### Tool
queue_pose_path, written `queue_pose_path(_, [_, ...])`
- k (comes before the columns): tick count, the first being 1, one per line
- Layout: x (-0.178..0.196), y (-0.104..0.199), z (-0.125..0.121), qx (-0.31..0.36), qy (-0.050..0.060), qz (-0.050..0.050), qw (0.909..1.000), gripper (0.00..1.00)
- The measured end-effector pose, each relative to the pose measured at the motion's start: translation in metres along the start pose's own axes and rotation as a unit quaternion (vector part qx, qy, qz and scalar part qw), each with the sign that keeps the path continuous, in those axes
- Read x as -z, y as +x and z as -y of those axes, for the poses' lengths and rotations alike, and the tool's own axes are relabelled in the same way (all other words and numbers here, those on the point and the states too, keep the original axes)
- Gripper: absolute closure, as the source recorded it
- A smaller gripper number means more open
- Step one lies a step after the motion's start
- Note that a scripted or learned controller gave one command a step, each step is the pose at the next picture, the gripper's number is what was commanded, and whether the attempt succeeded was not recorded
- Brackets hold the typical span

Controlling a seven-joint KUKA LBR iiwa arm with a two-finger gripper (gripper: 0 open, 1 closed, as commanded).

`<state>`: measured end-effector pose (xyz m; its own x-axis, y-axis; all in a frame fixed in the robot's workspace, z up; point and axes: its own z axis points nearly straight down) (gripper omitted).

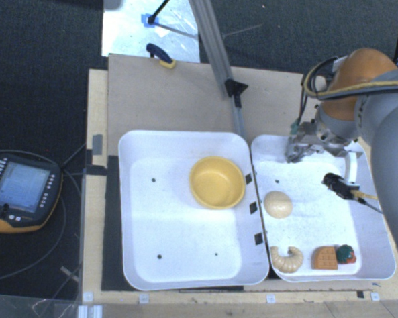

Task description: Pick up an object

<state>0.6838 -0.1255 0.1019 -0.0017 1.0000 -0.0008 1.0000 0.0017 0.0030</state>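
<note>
My gripper point(295, 154) hangs over the far left corner of the right bin point(375, 240), with nothing visibly between its fingers. In that bin lie a cream egg-shaped object point(277, 204), a curled beige piece point(286, 259) near the front left, an orange waffle-like block point(325, 257) and a small red and green toy point(345, 254) beside it. A yellow bowl point(217, 181) sits in the left bin point(147, 232) near its right side. The egg-shaped object lies below the gripper in the view, well apart from it.
A black clip with a cable point(340, 186) hangs off the arm over the right bin. A metal pole point(219, 49) slants across the board behind the bins. A teach pendant point(17, 191) rests on the floor at left.
</note>
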Motion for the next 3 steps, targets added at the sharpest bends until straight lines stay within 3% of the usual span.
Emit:
queue_pose_path(2, [0.123,-0.004,0.003,-0.001,-0.002,0.0,1.0,1.0])
queue_pose_path(3, [0.147,-0.004,0.002,0.0,0.0,0.0,1.0,1.0])
